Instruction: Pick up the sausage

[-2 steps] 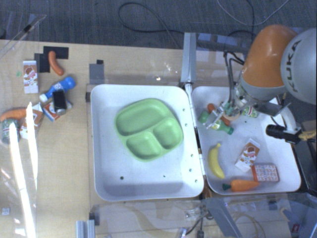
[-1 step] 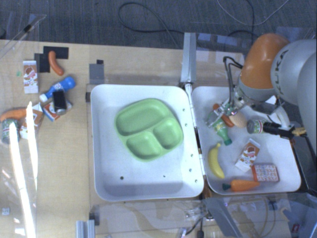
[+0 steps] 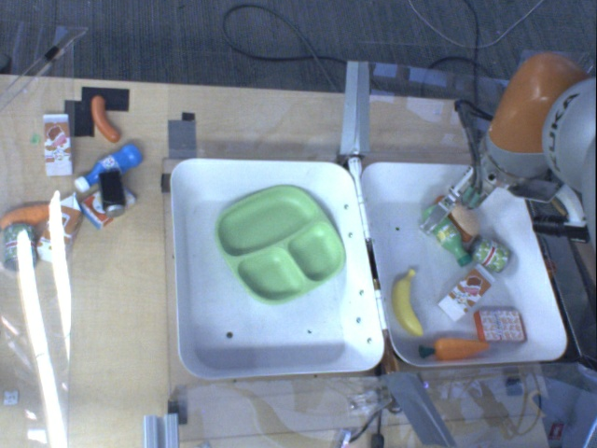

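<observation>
My claw [image 3: 459, 203] hangs low in the right bin [image 3: 536, 250] over a clutter of small packages, grip state hidden from me, while the sausage [image 3: 104, 119] lies far left on the counter [image 3: 140, 297], long axis slanting

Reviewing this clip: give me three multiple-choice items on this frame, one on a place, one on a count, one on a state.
1. Where does the banana lie?
A. right bin
B. left bin
C. bench

2. How many compartments has the green plate?
A. two
B. three
C. five

3. How does the green plate sit?
A. flipped over
B. leaning on a wall
C. flat, hollows up

Answers: 1 A, it lies in the right bin near the carrot. 2 B, one large and two small hollows. 3 C, it rests flat in the left bin.
</observation>
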Controlling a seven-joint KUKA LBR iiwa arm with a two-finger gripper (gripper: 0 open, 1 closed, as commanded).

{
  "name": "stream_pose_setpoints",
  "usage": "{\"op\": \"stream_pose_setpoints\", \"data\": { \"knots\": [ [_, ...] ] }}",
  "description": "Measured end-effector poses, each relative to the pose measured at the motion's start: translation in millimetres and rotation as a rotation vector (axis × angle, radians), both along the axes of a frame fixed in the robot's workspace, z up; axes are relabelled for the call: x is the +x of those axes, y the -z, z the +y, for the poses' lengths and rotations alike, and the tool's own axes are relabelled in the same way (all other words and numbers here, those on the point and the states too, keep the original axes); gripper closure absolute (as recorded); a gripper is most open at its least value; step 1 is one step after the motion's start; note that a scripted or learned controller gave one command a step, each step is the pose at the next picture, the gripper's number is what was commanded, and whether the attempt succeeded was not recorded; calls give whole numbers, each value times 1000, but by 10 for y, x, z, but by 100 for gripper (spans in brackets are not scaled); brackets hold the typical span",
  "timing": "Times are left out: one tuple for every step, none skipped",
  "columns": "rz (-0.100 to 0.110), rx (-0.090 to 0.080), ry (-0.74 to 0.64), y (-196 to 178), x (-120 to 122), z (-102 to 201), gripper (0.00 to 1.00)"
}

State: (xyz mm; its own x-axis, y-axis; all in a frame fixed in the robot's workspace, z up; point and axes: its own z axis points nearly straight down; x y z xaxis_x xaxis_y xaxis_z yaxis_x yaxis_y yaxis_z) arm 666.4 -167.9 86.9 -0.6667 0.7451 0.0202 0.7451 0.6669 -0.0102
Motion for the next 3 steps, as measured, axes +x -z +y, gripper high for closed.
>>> {"op": "stream_pose_setpoints", "data": {
  "knots": [
    [-16,-7,-3,-115,34,-9,100],
    [-3,-3,-4,-96,10,3,0],
    [-31,-8,31,-7,-139,449,0]
  ]
}}
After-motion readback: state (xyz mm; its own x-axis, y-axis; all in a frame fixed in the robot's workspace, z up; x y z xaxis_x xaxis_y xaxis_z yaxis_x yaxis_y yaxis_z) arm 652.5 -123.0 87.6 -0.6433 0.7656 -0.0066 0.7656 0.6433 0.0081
